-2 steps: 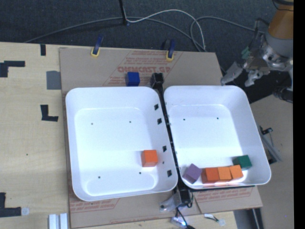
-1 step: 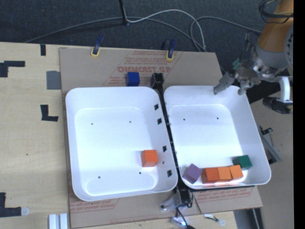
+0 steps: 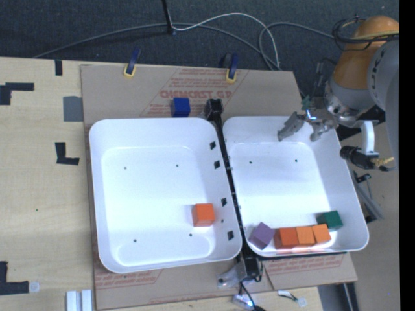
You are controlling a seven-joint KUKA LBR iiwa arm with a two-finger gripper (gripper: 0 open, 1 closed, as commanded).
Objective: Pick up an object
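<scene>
Above the right bin's (image 3: 345, 193) far edge, the seemingly spread claw (image 3: 302, 131) hangs unladen, well apart from the blocks (image 3: 303, 236).

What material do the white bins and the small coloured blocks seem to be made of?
The left bin and the right bin look like smooth, slightly glossy plastic: rounded moulded rims and soft sheen. The orange block, purple block and green block look like matte painted wood or foam, with flat, dull faces; which one, I cannot tell.

A row of purple, orange and green blocks (image 3: 297, 234) crowds the right white bin's (image 3: 285, 186) near edge; its middle floor lies open.
</scene>
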